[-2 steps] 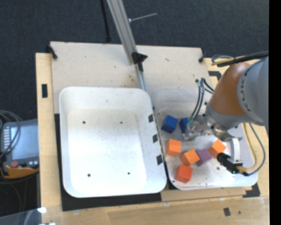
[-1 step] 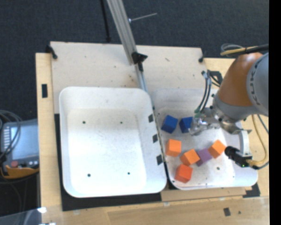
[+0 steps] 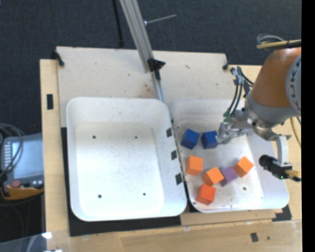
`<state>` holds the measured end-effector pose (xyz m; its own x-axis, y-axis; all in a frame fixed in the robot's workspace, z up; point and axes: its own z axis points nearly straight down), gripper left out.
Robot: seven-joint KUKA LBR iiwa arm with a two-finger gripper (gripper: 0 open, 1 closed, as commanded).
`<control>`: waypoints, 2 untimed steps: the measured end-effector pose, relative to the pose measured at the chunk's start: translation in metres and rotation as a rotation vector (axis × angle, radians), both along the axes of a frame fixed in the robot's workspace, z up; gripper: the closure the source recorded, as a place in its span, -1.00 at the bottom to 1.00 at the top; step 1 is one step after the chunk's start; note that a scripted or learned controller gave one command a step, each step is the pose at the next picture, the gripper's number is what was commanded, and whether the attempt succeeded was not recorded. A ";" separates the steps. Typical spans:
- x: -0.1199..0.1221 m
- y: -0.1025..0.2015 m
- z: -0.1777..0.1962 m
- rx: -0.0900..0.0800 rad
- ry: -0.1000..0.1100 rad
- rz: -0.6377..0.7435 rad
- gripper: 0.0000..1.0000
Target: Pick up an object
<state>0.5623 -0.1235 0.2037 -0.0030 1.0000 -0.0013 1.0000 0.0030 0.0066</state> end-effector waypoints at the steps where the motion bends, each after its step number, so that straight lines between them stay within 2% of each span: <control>1: 0.002 -0.001 0.049 0.000 -0.001 0.001 1.00; 2: 0.005 0.049 0.036 0.001 0.006 0.003 1.00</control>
<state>0.5672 -0.0745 0.2398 -0.0060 1.0000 0.0002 1.0000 0.0060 0.0004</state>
